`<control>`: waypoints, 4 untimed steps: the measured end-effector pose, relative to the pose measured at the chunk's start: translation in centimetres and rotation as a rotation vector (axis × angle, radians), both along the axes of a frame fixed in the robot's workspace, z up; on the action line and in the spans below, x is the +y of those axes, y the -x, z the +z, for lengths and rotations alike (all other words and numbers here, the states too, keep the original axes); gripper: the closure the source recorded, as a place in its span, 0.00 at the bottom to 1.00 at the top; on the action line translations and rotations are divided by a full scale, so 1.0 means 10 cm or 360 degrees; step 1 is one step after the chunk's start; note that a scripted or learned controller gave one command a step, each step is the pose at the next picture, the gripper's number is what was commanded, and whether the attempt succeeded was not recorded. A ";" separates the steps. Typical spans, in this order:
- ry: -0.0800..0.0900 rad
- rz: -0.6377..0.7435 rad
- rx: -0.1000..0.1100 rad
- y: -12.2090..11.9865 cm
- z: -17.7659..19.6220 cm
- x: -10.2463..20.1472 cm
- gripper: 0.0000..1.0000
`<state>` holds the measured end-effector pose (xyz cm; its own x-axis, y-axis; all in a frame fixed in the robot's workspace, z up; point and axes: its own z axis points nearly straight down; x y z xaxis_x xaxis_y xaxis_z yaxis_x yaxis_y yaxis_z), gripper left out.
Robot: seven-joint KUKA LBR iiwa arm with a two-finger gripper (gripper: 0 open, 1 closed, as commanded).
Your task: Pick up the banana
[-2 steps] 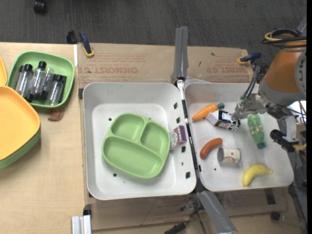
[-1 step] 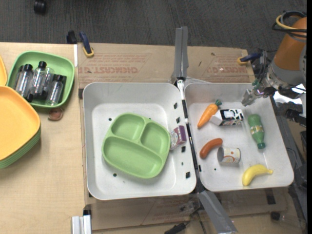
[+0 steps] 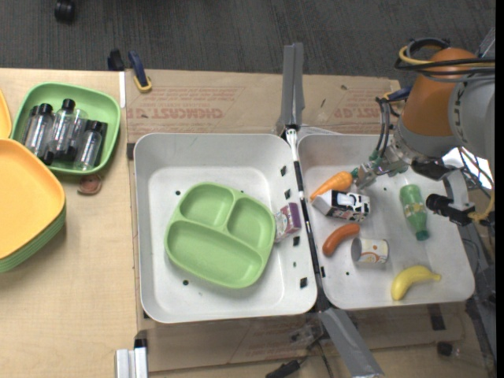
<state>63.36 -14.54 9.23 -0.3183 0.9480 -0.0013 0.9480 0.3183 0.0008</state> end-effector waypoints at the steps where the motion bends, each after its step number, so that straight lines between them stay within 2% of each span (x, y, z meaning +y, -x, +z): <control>1: 0.0002 0.0073 -0.0002 -0.23 0.01 -0.45 1.00; 2: 0.0000 -0.0021 0.0001 0.03 0.00 0.13 1.00; 3: 0.0002 0.0086 0.0000 -0.26 1.84 0.05 1.00; 4: 0.0003 -0.0971 0.0002 -0.26 2.51 0.50 1.00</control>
<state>65.92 -9.50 34.33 0.2826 0.9592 -0.0029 0.9592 -0.2826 -0.0006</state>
